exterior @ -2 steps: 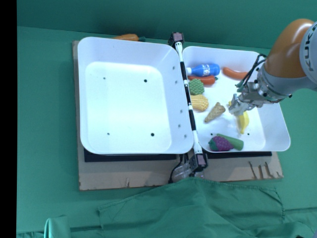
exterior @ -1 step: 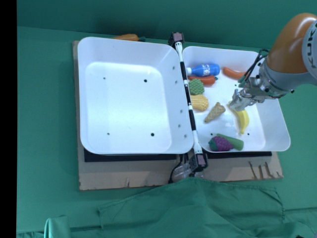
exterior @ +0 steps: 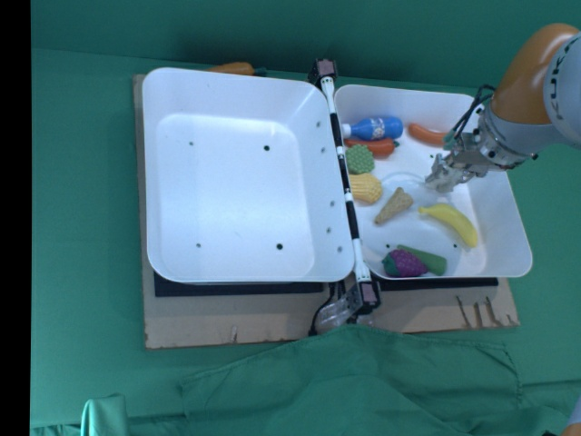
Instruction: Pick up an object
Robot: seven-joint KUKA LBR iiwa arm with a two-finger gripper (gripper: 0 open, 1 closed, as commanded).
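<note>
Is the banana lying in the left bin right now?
No, the banana lies in the right bin, below the pincer.

You're looking at a robot test lab: green cloth (exterior: 82, 198) draped over the bench, two white bins (exterior: 163, 153) mid-frame on cardboard (exterior: 227, 327), toy food (exterior: 449, 223) at right.

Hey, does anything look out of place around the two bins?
One thing: an orange toy lies outside the left bin, behind its far rim on the cardboard, while the other toys sit inside the right bin. Nothing looks spilled or damaged.
</note>
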